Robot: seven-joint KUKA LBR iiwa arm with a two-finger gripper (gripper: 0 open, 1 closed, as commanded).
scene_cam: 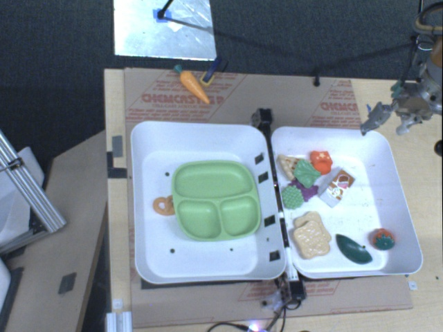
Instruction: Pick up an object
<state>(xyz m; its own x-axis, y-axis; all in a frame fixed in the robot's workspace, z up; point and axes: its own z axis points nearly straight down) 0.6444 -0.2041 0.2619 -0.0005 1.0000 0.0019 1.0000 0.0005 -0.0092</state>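
Observation:
My gripper [387,120] hangs open over the far right corner of the right bin [401,206], with nothing between its fingers. Several toy foods lie in that bin: a red tomato [320,161], a tan wedge [287,163], a green piece [306,173], a green broccoli [292,197], a red and white carton [339,185], a tan biscuit [311,235], a dark green leaf [354,249] and an orange and green ball [382,239]. All of them sit well left of and nearer than the gripper.
The left bin [149,158] holds a green divided plate [213,199] and a small brown pretzel [164,205]. A toy carrot [194,86] lies on the cardboard behind the bins. A shiny sheet [163,19] lies at the back left.

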